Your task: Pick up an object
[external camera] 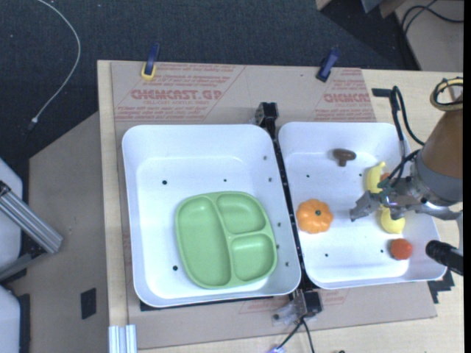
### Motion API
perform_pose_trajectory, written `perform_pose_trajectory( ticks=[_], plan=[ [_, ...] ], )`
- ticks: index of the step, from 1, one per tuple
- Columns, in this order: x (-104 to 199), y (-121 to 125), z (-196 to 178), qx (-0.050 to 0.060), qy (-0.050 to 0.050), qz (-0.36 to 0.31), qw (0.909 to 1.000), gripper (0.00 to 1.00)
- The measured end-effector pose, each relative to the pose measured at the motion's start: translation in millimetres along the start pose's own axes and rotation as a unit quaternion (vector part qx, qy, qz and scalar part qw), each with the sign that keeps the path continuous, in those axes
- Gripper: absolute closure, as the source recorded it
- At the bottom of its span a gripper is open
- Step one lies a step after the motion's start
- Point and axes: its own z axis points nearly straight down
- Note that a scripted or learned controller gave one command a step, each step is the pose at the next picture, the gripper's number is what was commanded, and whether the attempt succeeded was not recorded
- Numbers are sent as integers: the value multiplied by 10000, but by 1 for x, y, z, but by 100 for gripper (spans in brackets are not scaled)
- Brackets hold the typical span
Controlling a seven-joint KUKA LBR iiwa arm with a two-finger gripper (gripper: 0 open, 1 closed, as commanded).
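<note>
Yellow toy (392, 221) lies just beside the jaws (373, 203), toward the arm; whether they grip it, or how far they are parted, I cannot tell. Left of the jaws sits a small orange pumpkin (314, 216), beyond them a brown mushroom-like piece (343, 155), farther left a green divided tray (225, 238).

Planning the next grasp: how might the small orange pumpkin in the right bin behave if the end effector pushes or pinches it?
The pumpkin looks round and squat, so it would probably roll or slide on the smooth right bin floor. Its ribbed, glossy skin suggests hard plastic, likely light and slippery.
</note>
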Motion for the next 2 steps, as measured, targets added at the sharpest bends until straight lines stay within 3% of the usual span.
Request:
perform_pose_trajectory(
  ticks=[1, 2],
  plan=[
    [-6, 0, 45, 2, -1, 3, 10000, 0],
    [-6, 2, 33, -33, -13, 1, 10000, 100]
  ],
)
